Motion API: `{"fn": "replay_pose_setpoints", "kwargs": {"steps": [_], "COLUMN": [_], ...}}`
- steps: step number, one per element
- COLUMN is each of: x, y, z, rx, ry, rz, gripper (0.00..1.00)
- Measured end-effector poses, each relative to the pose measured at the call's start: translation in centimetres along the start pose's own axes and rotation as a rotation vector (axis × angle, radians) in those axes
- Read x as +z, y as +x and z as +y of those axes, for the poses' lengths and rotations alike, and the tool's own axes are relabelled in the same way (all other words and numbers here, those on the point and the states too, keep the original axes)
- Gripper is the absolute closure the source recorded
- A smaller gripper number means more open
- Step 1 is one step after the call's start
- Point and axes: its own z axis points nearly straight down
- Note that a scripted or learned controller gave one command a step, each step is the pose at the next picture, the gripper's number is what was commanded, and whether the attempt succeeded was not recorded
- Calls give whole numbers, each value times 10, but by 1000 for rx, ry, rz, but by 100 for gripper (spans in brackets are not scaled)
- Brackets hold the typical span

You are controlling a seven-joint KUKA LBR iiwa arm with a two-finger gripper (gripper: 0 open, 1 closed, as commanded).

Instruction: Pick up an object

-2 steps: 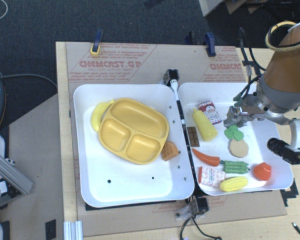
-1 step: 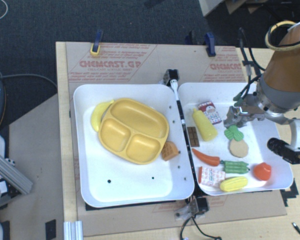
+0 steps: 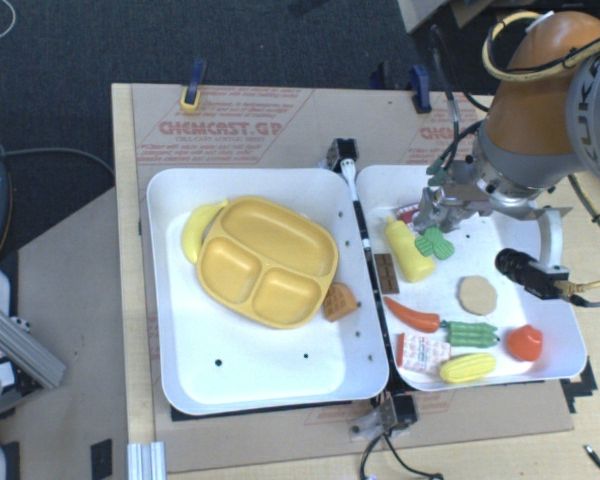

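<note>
My gripper (image 3: pixel 432 213) hangs over the upper middle of the right bin (image 3: pixel 560 313), just above a green toy (image 3: pixel 435 244) and beside a yellow bottle (image 3: pixel 408 251). Nothing shows between its fingers. Lower in that bin lie a tan round cookie (image 3: pixel 477 294), a red-orange carrot (image 3: pixel 413 315), a green vegetable (image 3: pixel 470 333), a red tomato (image 3: pixel 525 343), a yellow corn cob (image 3: pixel 466 368) and a red-and-white packet (image 3: pixel 418 351).
The left bin (image 3: pixel 180 348) holds a yellow divided tray (image 3: pixel 268 261), a yellow banana (image 3: pixel 194 230) at its left and a brown piece (image 3: pixel 340 302) at its right. A black cylinder (image 3: pixel 525 271) on the arm juts over the right bin.
</note>
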Motion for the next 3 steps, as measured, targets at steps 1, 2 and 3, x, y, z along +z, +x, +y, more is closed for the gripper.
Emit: {"fn": "replay_pose_setpoints", "kwargs": {"steps": [1,2,3], "x": [-1,10,21], "y": [47,89,88], "z": [19,61,53], "rx": [0,1,6], "ry": [1,0,8], "rz": [1,0,0], "gripper": [100,100,100]}}
